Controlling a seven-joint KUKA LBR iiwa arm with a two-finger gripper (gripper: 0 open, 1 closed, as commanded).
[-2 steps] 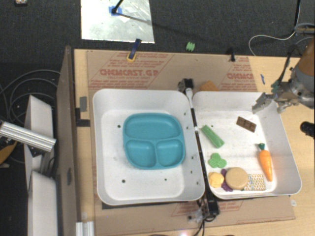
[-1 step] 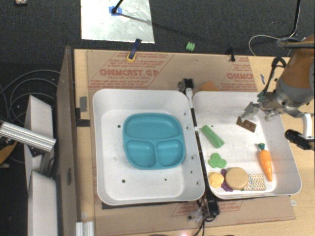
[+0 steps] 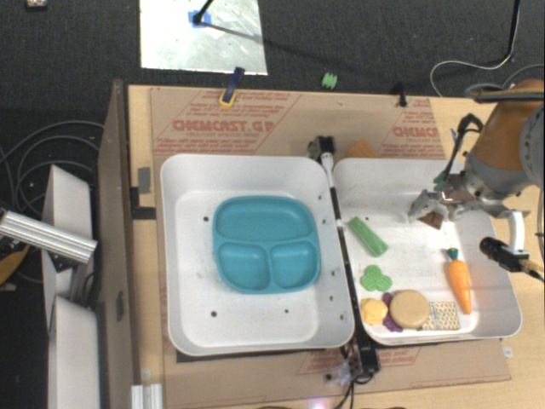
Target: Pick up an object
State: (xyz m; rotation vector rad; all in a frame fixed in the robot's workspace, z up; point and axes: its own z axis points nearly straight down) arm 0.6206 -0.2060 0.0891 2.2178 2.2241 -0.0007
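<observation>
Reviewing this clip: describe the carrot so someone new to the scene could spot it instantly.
Look in the right-hand white bin, along its right side. The carrot lies there lengthwise, green top pointing away from the camera. It is the only orange, tapered item; the neighbours at the bin's near edge are a tan round cookie and a patterned square.

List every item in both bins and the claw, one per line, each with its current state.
claw: low over the right bin, a small brown thing at its fingers, grip unclear
teal plate: flat in the left bin, its compartments bare
green stick: lying flat, slanted
carrot: lying flat, green top away from the camera
round tan piece: flat, among the small pieces by the near wall
</observation>
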